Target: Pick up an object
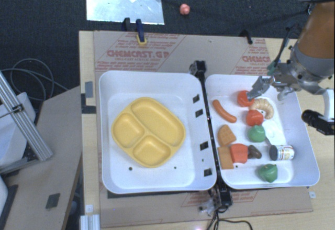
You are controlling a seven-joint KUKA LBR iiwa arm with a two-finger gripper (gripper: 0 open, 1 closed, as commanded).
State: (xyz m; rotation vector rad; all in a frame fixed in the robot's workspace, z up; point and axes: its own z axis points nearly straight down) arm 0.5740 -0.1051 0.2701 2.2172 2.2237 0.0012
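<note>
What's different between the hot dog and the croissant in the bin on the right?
The hot dog is orange-red, slim and nearly straight; the croissant is pale tan, plump and curved. The hot dog lies alone near the bin's left wall, while the croissant sits crowded against red pieces. Both are toy foods lying flat in the right bin.

A lab — clamped bench (172, 48), white bins (118, 171), loose cables (31, 74).

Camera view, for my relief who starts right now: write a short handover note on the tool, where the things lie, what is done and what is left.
Tool: above the right bin's far edge, nothing seen between its fingers.
Right bin: hot dog, croissant, red pieces, two green items, small can.
Left bin: yellow divided tray.
Done: no pick yet.
Left: grasp and lift one item.
</note>
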